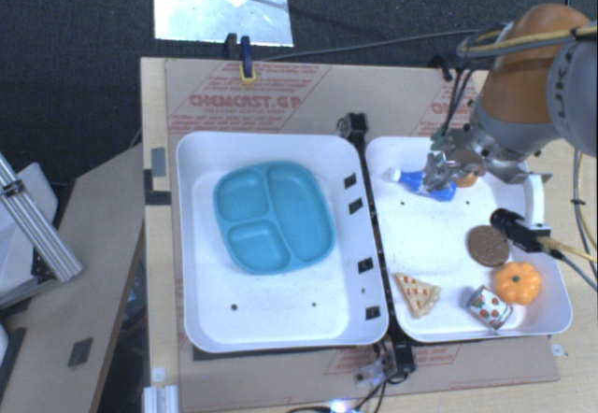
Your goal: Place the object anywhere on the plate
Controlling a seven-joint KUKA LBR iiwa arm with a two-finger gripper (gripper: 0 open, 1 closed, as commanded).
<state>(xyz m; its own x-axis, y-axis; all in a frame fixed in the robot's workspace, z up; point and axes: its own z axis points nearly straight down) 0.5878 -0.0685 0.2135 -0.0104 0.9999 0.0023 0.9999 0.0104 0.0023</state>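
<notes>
A light blue plate (274, 215) with three compartments lies in the left bin (206, 308). My gripper (437, 179) hangs low at the back of the right bin (420, 234), right over a blue object (411, 178) with a white tip that pokes out to its left. An orange bit (466, 180) shows just right of the gripper. Whether anything sits between the fingers is hidden by the wrist.
In the right bin lie a brown round cookie (487, 246), a small orange pumpkin (518, 282), a pizza slice (417, 293) and a patterned white can (488, 307) near the front edge. A black divider strip (366, 224) runs between the bins.
</notes>
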